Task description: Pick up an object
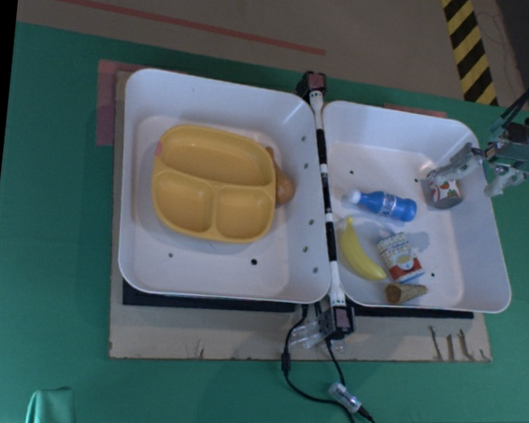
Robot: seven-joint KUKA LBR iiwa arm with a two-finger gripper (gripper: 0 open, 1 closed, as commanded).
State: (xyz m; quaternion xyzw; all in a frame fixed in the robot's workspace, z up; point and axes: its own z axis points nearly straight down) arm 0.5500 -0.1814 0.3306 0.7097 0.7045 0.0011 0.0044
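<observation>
At upper right of the frame, the pincer (pixel 472 177) is hanging over the right bin (pixel 484 267), near its far right corner. Fingers are spread apart, nothing between them. Just at the left fingertip a small can (pixel 444 191) is lying, grey metal rim with a red-and-white label; cannot tell if the finger is touching it.

Risks as I'm judging them:
- Can is round and hard; a finger landing on its curve is likely rolling it away instead of trapping it.
- Can is sitting close to the bin's sloped wall, so the right finger may be catching the rim on descent.
- Grip off-centre means the can is squirting out as the fingers shut.

Other candidates, all in the right bin:
- Bottle (pixel 385 204), centre of the bin: blue, glossy plastic, white cap, lying on its side, so it rolls too.
- Banana (pixel 358 250), lower left of the bin: yellow, curved, smooth.
- Carton (pixel 400 257), just right of the banana: boxy, red-white print, flat faces, probably the easiest grab.
- Brown lump (pixel 405 291), bottom edge of the bin: small, rough, too blurred to identify.

Left bin (pixel 146 269) is carrying a yellow divided tray (pixel 213 184), moulded plastic, three compartments, with a brown round thing (pixel 285 190) at its right edge. Green cloth is covering the surface (pixel 46 230).
</observation>
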